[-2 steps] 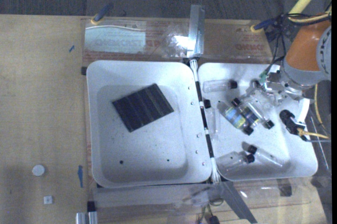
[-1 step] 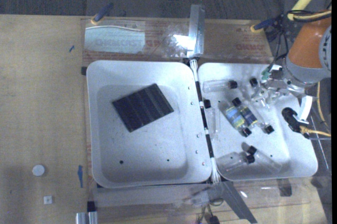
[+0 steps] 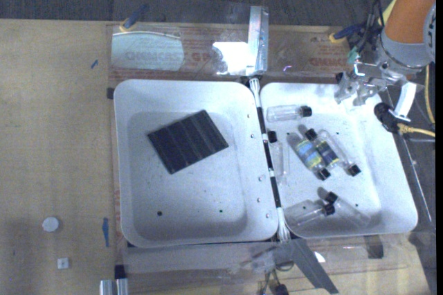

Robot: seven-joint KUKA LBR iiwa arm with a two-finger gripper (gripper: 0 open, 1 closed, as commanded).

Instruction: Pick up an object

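Observation:
The right bin (image 3: pixel 387 210) holds several small clear bottles with black caps: one lies near the back left (image 3: pixel 287 112), two lie side by side in the middle (image 3: pixel 318 154), and one rests at the front (image 3: pixel 311 209). A dark ribbed rectangular pad (image 3: pixel 187 140) lies flat in the left bin (image 3: pixel 138 217). My gripper (image 3: pixel 354 91) hangs over the right bin's back right corner, apart from the bottles, with nothing seen between its fingers.
The arm's orange band (image 3: pixel 412 13) and cables stand at the right edge. Clear plastic sheeting and tape (image 3: pixel 228 55) lie behind the bins. A small round disc (image 3: pixel 50 224) sits on the bench at far left.

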